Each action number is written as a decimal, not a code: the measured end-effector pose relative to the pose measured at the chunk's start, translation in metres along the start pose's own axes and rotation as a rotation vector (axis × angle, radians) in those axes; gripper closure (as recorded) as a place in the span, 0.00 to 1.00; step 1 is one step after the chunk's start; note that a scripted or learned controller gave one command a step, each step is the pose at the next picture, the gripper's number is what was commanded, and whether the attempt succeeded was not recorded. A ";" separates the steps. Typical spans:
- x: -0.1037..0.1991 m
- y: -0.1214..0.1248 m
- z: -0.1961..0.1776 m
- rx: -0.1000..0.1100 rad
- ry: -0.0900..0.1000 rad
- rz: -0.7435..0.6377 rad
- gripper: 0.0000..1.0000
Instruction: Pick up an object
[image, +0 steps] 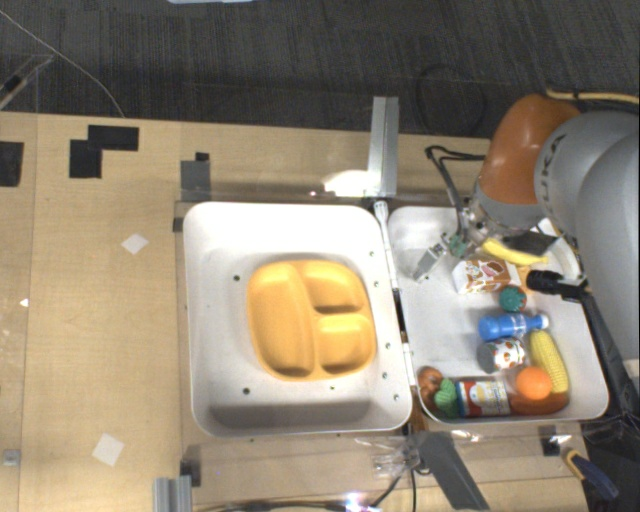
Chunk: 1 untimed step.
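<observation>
Two shallow white plastic bins sit side by side on a pale wooden bench (90, 330). The left bin (205, 300) holds a glossy yellow tray (310, 317), rounded at its corners and moulded into compartments. The right bin (430, 330) carries small toys along its right edge and bottom corner: a yellow banana (512, 251), a printed packet (483, 275), a green ball (513, 298), a blue bottle (510, 325), a ridged corn cob (549, 361), a smooth orange (534, 384) and a red-labelled bottle (484, 396). The grey arm's gripper (432, 258) hangs over the bin's upper left part, its metal fingers spread and pinching nothing. The packet lies just beside it, the banana slightly further.
</observation>
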<state>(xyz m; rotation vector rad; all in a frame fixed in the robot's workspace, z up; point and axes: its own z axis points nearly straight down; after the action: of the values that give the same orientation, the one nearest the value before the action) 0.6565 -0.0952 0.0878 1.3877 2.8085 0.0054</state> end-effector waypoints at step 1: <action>0.000 0.000 0.000 0.001 0.000 -0.001 0.00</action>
<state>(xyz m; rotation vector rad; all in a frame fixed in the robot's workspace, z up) 0.6564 -0.0951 0.0876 1.3865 2.8093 0.0046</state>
